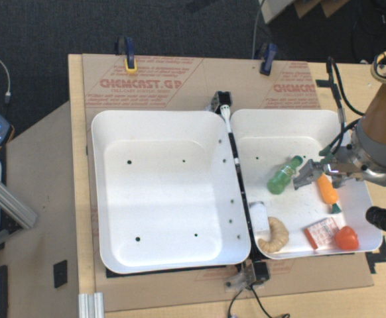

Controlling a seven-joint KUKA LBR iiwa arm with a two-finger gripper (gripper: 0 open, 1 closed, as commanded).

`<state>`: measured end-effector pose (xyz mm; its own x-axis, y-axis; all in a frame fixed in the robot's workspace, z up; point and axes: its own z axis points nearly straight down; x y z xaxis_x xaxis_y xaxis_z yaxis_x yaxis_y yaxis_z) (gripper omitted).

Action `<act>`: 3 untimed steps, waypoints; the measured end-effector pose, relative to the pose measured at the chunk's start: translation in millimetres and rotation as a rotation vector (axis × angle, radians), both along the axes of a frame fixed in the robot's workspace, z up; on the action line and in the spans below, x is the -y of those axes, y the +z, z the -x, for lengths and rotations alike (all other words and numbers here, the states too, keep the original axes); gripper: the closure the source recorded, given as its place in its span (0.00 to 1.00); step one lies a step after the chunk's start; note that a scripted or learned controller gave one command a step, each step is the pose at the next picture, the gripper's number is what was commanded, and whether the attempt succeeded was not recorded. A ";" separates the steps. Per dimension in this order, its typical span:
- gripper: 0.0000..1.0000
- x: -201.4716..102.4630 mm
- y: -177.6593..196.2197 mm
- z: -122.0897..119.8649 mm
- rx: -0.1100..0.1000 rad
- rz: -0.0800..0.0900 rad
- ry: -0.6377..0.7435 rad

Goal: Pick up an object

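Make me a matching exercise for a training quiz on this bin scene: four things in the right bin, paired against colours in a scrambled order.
Things:
1. bottle
2. carrot-shaped toy
3. croissant-shaped piece
4. round fruit-like toy

Colours:
A. red
B. tan
C. green
D. orange

Pairs: 1-C, 2-D, 3-B, 4-A

All four lie in the right bin; the gripper is between the bottle and the carrot-shaped toy.

The bench [180, 78] is topped with brown Chemcast-printed board, two white bins on it: left bin [113, 197], right bin [272, 121], touching sides.
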<state>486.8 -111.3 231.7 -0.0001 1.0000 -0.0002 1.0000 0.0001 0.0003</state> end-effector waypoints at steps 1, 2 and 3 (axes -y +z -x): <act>0.00 -12.3 -150.0 -56.5 -0.008 -0.002 0.002; 1.00 -9.9 -131.6 -57.8 0.002 0.001 -0.003; 1.00 18.0 -27.4 -14.2 0.008 0.003 -0.004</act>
<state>501.0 -129.3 204.3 0.0043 1.0000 -0.0036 1.0000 -0.0043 0.0081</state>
